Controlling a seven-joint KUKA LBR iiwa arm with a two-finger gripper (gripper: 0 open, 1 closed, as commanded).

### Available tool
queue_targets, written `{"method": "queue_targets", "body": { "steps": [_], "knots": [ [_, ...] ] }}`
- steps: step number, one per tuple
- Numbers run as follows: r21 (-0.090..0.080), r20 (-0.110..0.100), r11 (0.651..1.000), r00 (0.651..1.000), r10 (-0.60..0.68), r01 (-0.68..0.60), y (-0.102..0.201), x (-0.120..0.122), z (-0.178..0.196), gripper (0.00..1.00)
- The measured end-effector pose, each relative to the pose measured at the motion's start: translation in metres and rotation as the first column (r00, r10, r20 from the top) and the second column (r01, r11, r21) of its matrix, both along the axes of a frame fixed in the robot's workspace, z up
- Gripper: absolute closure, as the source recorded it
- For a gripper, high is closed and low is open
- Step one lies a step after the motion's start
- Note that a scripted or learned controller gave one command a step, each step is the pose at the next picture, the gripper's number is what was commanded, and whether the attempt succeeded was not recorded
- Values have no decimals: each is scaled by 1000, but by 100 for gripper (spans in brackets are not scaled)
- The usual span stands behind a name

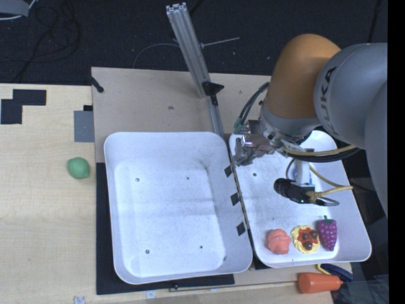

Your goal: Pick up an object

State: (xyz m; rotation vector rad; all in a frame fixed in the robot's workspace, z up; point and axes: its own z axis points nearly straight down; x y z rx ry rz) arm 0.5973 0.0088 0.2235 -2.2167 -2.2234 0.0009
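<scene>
Three small toy foods lie in a row along the near edge of the right bin (pixel 354 249): a pink lump (pixel 277 240), a yellow piece with red spots (pixel 306 239) and a purple bunch of grapes (pixel 327 232). My gripper (pixel 243 151) hangs over the far left corner of that bin, close to the wall shared with the left bin (pixel 117 170). It is well away from the three toys, and I see nothing in it.
An orange carrot-like toy (pixel 319 282) lies outside the right bin at the bench's near edge. A green ball (pixel 78 168) rests on the table left of the bins. A metal rail (pixel 193 56) slants down toward the bins' shared corner.
</scene>
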Motion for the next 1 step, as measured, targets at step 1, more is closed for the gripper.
{"method": "queue_targets", "body": {
  "steps": [1],
  "knots": [
    [0, 2, 1000, 1000, 0, 0, 40, -23, 11, 100]
  ]
}}
